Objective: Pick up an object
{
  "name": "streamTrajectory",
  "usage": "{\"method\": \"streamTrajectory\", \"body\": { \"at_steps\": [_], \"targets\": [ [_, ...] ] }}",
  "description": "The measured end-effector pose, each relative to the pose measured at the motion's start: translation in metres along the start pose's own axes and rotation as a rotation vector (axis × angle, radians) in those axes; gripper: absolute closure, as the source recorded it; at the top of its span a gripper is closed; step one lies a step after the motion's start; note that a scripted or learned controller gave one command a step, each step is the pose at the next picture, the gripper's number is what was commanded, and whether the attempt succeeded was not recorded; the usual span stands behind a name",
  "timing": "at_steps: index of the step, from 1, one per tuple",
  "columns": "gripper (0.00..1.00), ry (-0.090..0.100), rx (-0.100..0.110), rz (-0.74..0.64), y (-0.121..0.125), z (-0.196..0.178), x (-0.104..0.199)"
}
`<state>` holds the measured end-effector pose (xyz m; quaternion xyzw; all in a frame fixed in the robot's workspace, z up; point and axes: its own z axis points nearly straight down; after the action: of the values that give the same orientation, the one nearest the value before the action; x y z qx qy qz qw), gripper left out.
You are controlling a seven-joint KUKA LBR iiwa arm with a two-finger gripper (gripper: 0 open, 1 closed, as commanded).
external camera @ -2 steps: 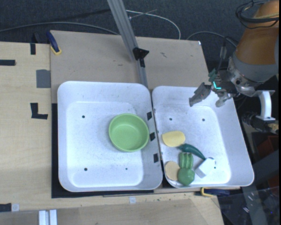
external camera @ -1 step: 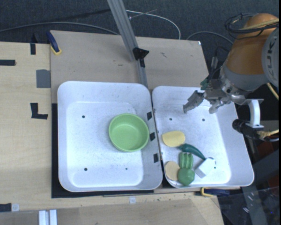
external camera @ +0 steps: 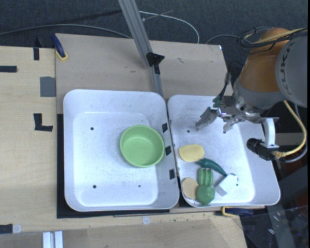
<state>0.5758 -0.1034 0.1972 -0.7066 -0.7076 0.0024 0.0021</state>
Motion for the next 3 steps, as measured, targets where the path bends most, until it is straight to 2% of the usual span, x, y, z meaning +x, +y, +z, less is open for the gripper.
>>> {"method": "streamTrajectory", "body": {
  "at_steps": [1, 2, 3],
  "targets": [
    [0.0, 0.001, 0.001, 0.0, 0.003, 0.049, 0.008],
    [1.0, 0.001, -0.003, -0.001, 0.004, 0.036, 0.009],
    [1.0, -0.001, -0.01, 0.0, 0.012, -0.015, 0.001]
  ]
}}
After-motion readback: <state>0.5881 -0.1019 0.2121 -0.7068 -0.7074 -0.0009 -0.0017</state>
